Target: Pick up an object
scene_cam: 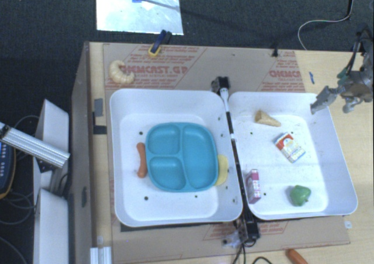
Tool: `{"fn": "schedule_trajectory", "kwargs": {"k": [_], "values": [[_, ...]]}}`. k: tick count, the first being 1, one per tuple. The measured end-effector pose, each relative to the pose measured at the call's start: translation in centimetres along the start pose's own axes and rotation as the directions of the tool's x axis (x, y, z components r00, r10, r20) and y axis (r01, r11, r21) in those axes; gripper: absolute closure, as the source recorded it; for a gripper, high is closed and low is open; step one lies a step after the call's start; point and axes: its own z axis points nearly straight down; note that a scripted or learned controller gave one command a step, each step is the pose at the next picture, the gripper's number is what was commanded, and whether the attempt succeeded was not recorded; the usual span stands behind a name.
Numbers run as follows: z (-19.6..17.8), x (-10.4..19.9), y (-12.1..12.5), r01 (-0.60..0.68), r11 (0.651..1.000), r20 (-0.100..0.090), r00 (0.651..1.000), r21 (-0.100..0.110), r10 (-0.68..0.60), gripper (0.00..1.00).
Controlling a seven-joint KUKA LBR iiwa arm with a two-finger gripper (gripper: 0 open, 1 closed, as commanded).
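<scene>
- Jaws (342, 94) at the right edge of the frame, above the upper right corner of the right bin (345, 190); whether they stand wide or narrow I cannot tell; nothing seen between them
- Right bin holds a tan wedge (267, 118) at upper left, a red and white carton (290, 147) in the middle, a pink box (253, 185) at lower left by the wall, a green pepper (300, 195) at lower right
- Left bin (125, 157) holds a blue tray (180, 156); a sausage (141, 159) lies just left of it; a yellow piece (222, 169) peeks out at its right edge
- On the bench (257, 64), upper left: a pale curled thing (120, 72); a yellow and blue clip (159, 44)
</scene>
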Motion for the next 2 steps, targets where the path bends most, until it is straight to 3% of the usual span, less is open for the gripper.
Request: {"fn": "schedule_trajectory", "kwargs": {"k": [1,2], "values": [[13.5,4.2,0.8,0.001,1.0,-0.002,1.0,0.004,-0.001,0.0],[19.2,5.3,1.2,0.0,1.0,0.003,1.0,-0.006,0.0,0.0]]}}
